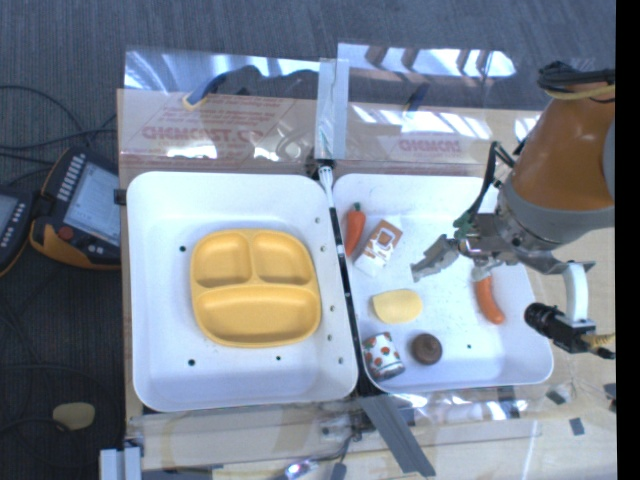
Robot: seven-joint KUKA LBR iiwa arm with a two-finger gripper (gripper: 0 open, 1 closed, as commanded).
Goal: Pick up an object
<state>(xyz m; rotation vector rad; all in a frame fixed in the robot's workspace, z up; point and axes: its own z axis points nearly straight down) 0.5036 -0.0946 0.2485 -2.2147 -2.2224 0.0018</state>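
Observation:
The right bin holds several small objects. An orange carrot lies by the bin's left wall, with a small white and orange carton beside it. A pale yellow lump sits mid-bin. In front of it stand a small printed can and a brown round piece. An orange sausage lies toward the right. My gripper hangs over the middle of this bin, just above and left of the sausage. It is open with nothing between its fingers.
The left bin holds a yellow divided plate. A ridge separates the two bins. A handheld pendant and cables lie on the floor to the left. Clear plastic sheeting stands behind the bins.

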